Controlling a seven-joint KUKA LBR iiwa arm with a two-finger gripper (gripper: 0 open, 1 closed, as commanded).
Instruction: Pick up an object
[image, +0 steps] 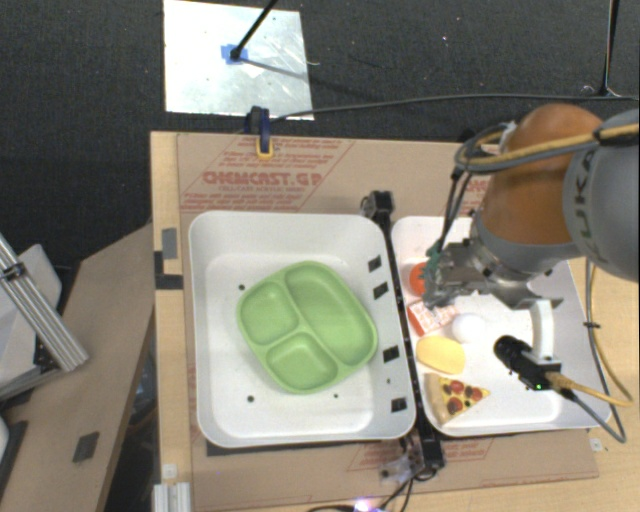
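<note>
Red-orange round toy (414, 277): in the right bin (520, 408), against its left wall, partly hidden by the gripper.
Gripper (437, 280): low over that bin's left side, just beside the red-orange toy (open or closed, I cannot tell).
Red-and-white packet (428, 318): flat, just nearer the front edge than the gripper.
White egg (468, 326): beside the packet, toward the bin's middle.
Yellow wedge (440, 353): touching the egg's front side.
Pizza slice (456, 393): at the front left corner.
Left bin (215, 330): holds a green three-compartment plate (305, 325), centred.
Worktop (300, 160): covered with brown printed cardboard.
</note>
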